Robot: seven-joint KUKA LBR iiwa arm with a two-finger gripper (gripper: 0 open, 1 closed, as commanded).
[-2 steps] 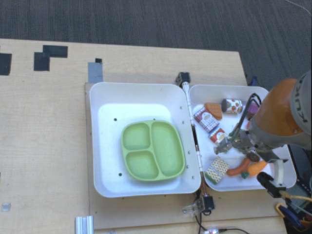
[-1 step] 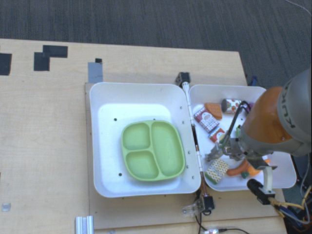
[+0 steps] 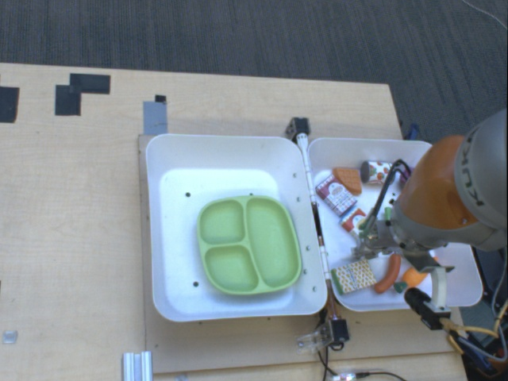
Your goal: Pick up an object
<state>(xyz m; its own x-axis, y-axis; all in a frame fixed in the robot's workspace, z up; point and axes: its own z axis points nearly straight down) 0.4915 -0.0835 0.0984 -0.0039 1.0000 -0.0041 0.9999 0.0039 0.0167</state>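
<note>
We cannot tell from above whether the fingers are apart or together. The gripper (image 3: pixel 371 243) hangs low over the right bin (image 3: pixel 468 288), near its front edge, beneath the grey arm (image 3: pixel 476 185) and its orange band (image 3: pixel 432 185). Just below it we see a patterned packet (image 3: pixel 354 276) in the front left corner, with a red sausage-shaped piece (image 3: pixel 388 274) beside it. A red-and-white carton (image 3: pixel 336 194) and an orange wedge (image 3: pixel 347 178) lie toward the back edge. In the left bin (image 3: pixel 171 213) sits a green divided plate (image 3: pixel 249 244).
</note>
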